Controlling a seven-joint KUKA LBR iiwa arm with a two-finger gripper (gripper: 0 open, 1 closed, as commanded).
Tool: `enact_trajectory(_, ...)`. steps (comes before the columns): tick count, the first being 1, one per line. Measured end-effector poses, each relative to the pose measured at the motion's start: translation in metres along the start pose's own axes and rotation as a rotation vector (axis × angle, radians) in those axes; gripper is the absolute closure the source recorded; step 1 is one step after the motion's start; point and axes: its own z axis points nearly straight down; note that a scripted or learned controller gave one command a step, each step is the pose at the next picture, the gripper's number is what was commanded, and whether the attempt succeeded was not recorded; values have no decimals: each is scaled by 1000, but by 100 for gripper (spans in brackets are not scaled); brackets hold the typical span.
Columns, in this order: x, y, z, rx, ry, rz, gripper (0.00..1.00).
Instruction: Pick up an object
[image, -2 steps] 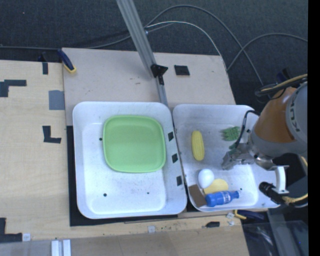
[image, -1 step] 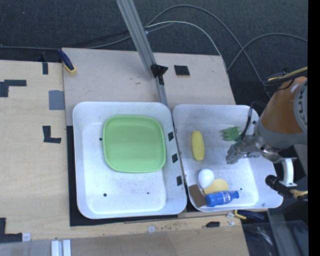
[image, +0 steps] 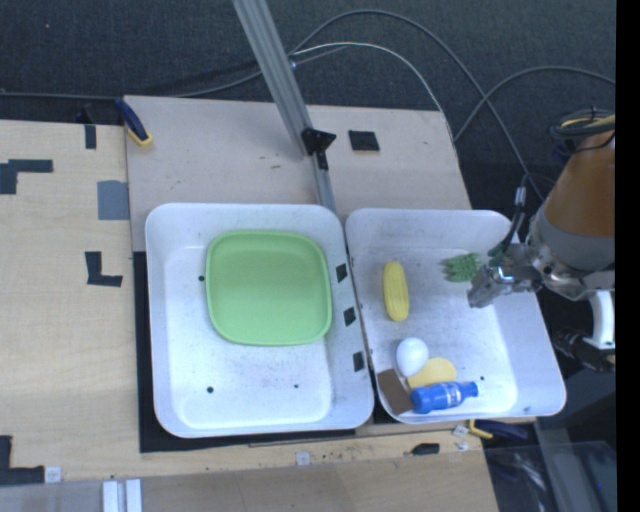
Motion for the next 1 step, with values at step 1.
enact_trajectory(1, -3, 9, -46, 1, 0, 0, 100)
